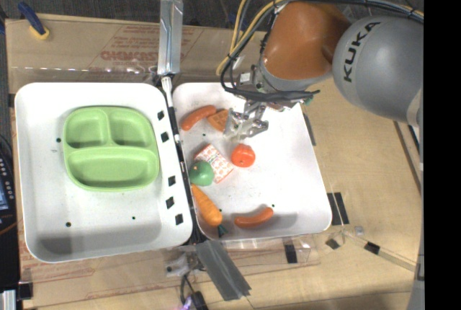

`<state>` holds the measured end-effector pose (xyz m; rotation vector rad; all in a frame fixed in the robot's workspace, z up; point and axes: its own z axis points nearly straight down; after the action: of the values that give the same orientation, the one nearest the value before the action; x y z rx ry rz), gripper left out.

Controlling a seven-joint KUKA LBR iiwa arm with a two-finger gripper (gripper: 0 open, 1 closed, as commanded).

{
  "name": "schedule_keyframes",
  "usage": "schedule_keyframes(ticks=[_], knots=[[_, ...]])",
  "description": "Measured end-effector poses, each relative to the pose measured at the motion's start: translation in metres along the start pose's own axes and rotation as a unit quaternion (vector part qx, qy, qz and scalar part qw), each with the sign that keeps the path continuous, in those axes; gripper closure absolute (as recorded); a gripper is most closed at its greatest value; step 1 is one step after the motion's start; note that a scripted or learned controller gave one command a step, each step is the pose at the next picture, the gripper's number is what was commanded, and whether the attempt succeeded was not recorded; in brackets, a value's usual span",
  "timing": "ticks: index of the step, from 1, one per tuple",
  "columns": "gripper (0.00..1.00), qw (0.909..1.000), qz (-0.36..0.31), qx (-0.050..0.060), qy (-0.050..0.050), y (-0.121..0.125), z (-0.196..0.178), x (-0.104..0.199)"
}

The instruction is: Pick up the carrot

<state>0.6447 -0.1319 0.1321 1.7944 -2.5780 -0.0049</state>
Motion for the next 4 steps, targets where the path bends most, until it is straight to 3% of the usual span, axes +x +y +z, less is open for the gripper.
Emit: schedule_keyframes(ticks=[1, 2, 3, 4], knots=[[1.00, 0.9218, -0.387, 0.012, 0.002, 0.056, 0.029, 0.001], [1.00, 0.9378, -0.347, 0.003, 0.001, 0.048, -0.094, 0.061], [1.00, 0.8661, -0.500, -0.003, -0.001, 0.054, -0.010, 0.072], [1.00, 0.9115, -0.411, 0.001, 0.000, 0.022, -0.041, 0.051]])
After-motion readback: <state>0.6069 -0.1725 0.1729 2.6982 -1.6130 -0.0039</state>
